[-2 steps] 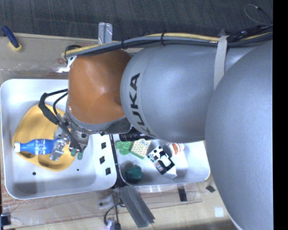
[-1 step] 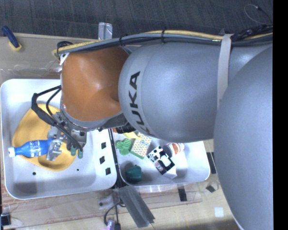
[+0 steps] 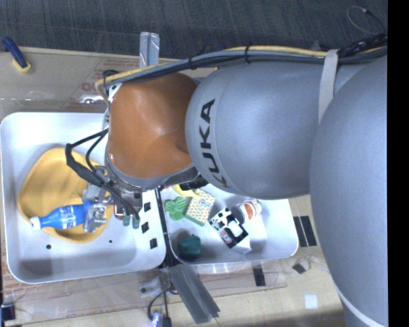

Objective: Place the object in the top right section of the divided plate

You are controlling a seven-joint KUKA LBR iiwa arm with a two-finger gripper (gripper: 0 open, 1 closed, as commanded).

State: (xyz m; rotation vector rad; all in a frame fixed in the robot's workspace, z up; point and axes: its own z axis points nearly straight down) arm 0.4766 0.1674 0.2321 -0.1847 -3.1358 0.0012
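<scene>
We see the small blue plastic bottle (image 3: 67,217) lying across the yellow divided plate (image 3: 44,176) in the left white bin (image 3: 13,251), the gripper (image 3: 103,210) at its end, grip unreadable; placement looks near, release pending

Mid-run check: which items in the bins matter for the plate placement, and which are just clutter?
Job items:
yellow divided plate, left bin
blue bottle, lying on the plate
pincer, beside the bottle

Clutter, right bin:
green toy
dark green object
black-and-white carton
patterned block
</scene>
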